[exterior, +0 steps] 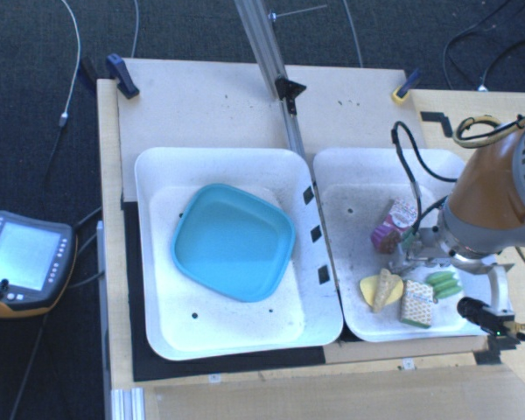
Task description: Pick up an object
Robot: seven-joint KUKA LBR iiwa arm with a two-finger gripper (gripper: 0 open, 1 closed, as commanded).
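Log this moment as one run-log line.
arm: over right bin | gripper: above small items | left bin: blue plate | grasp: not confirmed

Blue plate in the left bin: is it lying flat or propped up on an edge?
Lying flat. The blue plate rests face up on the left bin floor, its whole rim showing.

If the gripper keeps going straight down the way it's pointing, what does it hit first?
Probably the floor of the right bin, in the gap among the purple object, the yellow wedge and the green piece. The gripper hangs near them; depth is unclear.
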